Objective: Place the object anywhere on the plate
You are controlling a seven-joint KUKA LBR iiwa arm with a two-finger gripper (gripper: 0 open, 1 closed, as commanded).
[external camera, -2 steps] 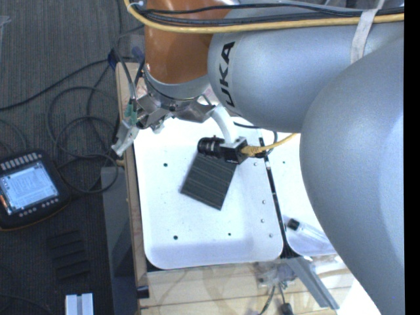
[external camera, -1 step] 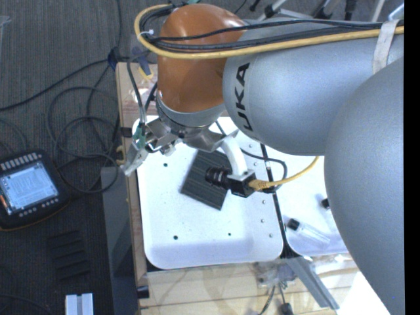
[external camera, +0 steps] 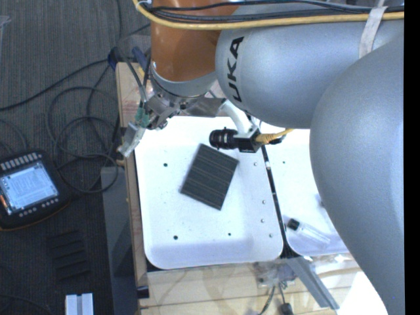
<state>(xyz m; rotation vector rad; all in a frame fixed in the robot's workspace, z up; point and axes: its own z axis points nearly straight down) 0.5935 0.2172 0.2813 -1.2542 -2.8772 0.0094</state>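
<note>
A pendant [external camera: 26, 189] with a lit screen lies on the floor at the far left, among loose cables [external camera: 72, 120]. The gripper [external camera: 131, 140] hangs at the top-left corner of the left bin [external camera: 197, 241], over its rim, and it cannot be told whether it is spread or pressed together. A dark ribbed plate [external camera: 210, 176] lies flat and askew near the middle of that bin, well apart from the gripper. The grey arm [external camera: 295, 64] crosses above from the right. In the right bin [external camera: 295, 176], near its front-left corner, lies a small clear tube [external camera: 305, 230] with a black end.
</note>
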